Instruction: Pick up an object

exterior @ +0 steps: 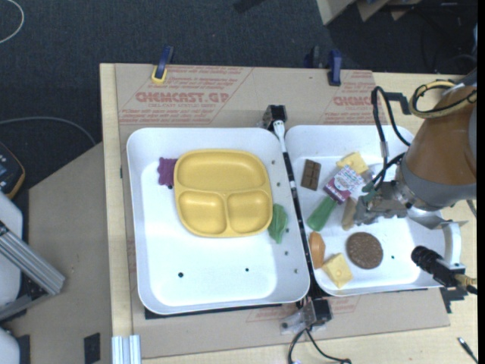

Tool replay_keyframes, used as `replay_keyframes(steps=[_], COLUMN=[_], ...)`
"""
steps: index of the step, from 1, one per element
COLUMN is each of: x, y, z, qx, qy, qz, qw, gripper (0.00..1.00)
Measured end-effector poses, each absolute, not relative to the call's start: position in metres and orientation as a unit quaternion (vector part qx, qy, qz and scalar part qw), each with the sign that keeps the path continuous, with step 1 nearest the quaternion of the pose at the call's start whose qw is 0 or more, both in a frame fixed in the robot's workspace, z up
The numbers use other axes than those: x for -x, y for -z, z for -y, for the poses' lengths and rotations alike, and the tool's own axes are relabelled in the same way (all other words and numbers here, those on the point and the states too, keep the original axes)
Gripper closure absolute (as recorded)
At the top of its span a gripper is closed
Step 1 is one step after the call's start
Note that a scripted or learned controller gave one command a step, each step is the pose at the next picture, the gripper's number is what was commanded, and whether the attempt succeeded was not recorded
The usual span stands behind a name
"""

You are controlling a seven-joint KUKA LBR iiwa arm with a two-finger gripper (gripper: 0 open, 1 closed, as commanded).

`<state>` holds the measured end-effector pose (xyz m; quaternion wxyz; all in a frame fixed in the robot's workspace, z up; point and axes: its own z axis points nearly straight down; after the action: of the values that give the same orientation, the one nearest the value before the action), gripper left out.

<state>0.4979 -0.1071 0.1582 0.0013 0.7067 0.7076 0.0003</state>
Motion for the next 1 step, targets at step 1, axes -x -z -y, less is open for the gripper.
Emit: replay_keyframes(steps=[1], x=[-0.4997], y=[-0.2001], z=[0.1095], qx=[-0.707], qy=[-0.0008], qz=[-0.707], qw=[0.002], gripper=[1.0])
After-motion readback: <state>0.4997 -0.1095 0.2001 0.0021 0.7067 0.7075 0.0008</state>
